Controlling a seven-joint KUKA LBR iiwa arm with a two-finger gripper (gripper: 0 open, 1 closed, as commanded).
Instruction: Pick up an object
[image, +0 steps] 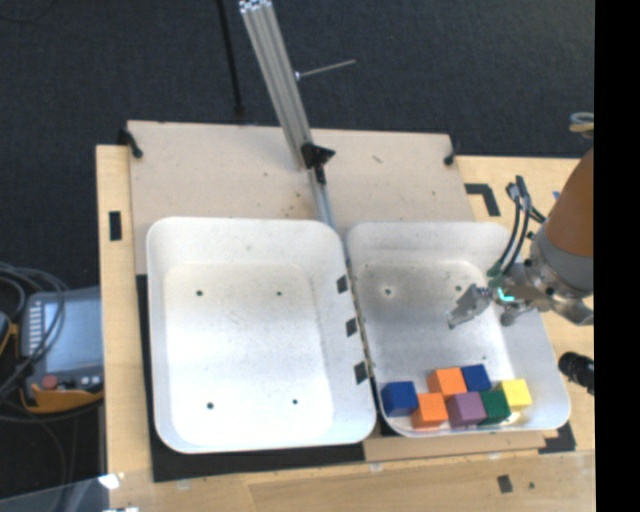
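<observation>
The gripper (470, 306) hangs over the right bin (420, 250), fingers slightly apart, nothing between them; below it, toward the bin's near edge, the coloured blocks (458, 395) cluster, well apart from the fingertips

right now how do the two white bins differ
The right bin holds a cluster of coloured blocks along its near edge; the left bin shows just a few dark specks. The end effector hangs over the right bin, not the left. The left bin looks somewhat wider. Both are shallow, white, round-cornered, and sit side by side.
</observation>
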